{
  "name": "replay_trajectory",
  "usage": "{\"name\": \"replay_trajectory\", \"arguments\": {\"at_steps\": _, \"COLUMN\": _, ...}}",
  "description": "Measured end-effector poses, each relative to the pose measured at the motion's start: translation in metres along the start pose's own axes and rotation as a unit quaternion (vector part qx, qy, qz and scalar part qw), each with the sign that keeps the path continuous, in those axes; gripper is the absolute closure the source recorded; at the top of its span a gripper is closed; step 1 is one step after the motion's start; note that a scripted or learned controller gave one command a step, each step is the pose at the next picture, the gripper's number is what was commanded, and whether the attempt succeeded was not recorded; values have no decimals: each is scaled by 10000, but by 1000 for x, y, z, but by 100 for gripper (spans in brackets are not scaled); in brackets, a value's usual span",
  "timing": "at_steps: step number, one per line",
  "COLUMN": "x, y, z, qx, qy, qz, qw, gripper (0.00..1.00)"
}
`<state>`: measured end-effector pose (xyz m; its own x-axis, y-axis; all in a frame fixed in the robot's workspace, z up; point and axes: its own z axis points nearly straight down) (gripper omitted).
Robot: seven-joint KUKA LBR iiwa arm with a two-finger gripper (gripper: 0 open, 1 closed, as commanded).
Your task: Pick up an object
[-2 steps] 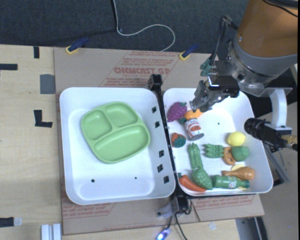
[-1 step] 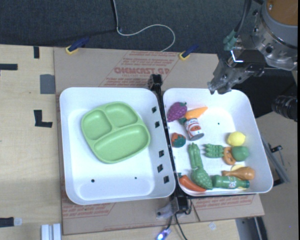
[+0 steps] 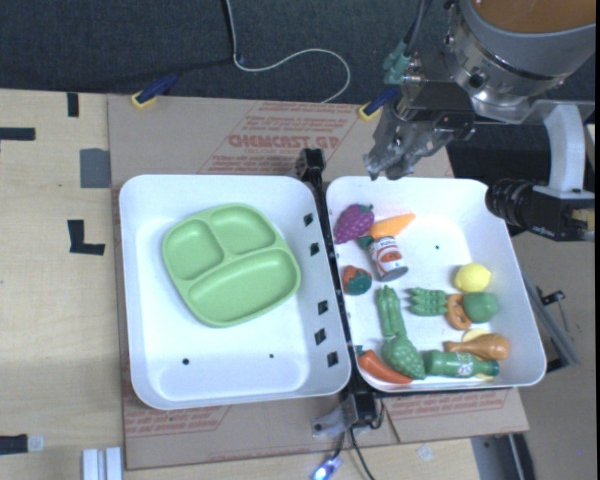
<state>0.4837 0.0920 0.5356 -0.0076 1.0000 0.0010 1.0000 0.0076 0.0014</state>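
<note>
Right bin [image 3: 500,268]: purple grapes [image 3: 353,222] (toy) just below end effector [image 3: 385,168].

We are looking at a robotics lab: an arm [image 3: 525,28] is hanging over two white bins [image 3: 145,268] on cardboard [image 3: 270,133], toy food [image 3: 420,308] is filling the right bin, cables [image 3: 280,63] are trailing at the far side, and black tape marks [image 3: 80,236] are dotting the left.
</note>
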Motion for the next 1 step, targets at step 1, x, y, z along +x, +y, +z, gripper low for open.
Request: {"name": "replay_trajectory", "arguments": {"at_steps": 1, "x": -36, "y": -1, "z": 93, "qx": 65, "qy": -18, "qz": 49, "qw": 10000, "gripper": 100}}
